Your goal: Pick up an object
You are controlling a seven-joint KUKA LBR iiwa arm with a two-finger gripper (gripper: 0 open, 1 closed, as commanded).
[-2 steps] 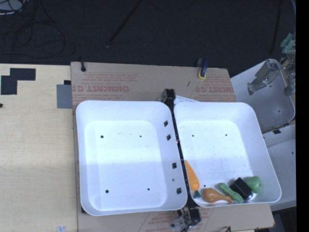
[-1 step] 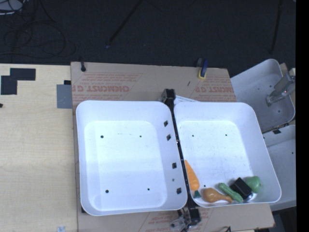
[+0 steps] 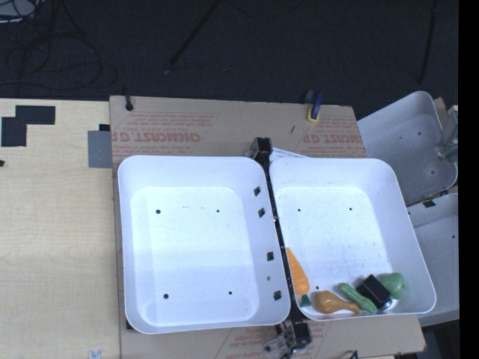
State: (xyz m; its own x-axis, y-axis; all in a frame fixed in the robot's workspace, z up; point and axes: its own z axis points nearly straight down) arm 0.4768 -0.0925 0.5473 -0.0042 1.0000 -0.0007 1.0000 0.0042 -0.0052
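Observation:
Two shallow white bins sit side by side on the bench. The right bin [image 3: 337, 178] holds a small cluster at its near edge: an orange carrot-shaped piece [image 3: 298, 271] against the left wall, a tan-orange lump [image 3: 331, 302], a green elongated piece [image 3: 358, 298], a black block [image 3: 373, 290] and a round green object [image 3: 392, 283]. They lie close together, some touching.
The left bin [image 3: 193, 245] has a bare white floor. Both bins rest on a brown cardboard sheet [image 3: 224, 129] over a light wooden bench. A grey metal plate [image 3: 408, 144] stands at the right. A blue-yellow clamp [image 3: 314, 107] sits at the cardboard's far edge.

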